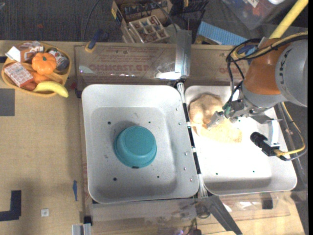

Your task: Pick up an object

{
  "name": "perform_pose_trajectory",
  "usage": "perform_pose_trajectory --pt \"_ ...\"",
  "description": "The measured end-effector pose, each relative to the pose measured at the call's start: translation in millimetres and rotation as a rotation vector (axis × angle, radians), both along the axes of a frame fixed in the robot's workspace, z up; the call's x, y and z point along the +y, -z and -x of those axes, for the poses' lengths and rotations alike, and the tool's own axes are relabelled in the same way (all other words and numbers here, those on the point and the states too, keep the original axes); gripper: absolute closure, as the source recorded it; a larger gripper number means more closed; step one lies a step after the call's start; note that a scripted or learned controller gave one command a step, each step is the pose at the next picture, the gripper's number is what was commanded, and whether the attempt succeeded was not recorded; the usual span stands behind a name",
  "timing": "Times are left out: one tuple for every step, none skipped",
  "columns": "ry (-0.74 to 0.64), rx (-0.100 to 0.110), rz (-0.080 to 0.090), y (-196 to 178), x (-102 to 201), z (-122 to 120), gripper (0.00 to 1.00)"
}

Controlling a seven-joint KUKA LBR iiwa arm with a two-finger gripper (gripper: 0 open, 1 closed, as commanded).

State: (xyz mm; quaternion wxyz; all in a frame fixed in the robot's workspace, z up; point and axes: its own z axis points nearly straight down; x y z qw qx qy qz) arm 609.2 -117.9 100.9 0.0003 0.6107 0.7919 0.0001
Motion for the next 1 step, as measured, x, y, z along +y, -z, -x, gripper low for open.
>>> perform_pose_trajectory --pt "-0.151 -0.006 0.002 11.4 14.2 -11.1 0.00"
